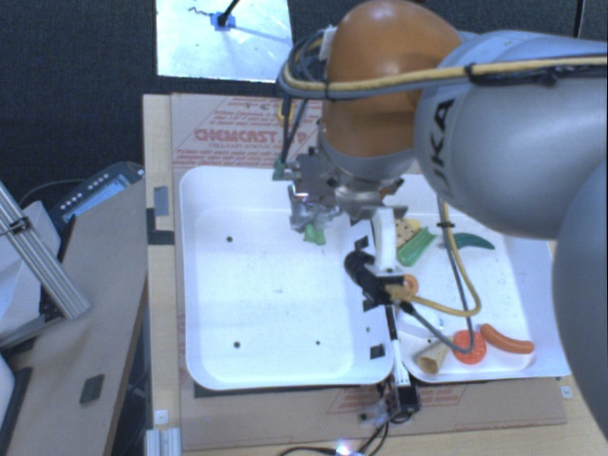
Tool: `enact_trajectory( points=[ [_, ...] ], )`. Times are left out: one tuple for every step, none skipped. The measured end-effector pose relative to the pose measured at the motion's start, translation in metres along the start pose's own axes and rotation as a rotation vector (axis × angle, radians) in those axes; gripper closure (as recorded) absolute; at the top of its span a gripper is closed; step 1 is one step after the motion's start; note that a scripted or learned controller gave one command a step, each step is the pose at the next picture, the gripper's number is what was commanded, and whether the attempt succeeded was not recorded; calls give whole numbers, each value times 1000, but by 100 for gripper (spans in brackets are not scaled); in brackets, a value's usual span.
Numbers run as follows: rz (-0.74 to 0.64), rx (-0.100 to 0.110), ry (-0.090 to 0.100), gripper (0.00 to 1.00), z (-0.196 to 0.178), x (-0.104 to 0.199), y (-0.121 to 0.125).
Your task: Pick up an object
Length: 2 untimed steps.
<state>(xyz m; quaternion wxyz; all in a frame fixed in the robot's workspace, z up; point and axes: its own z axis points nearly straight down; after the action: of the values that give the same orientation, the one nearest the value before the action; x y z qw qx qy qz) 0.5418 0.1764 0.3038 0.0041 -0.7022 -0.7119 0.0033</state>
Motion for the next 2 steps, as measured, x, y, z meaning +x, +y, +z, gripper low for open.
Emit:
enact_trajectory(
  points=[
    [14,-10,0,100,-15,-21,-32],
    [11,-12,1,100,-25,-20,-30]
  ],
)
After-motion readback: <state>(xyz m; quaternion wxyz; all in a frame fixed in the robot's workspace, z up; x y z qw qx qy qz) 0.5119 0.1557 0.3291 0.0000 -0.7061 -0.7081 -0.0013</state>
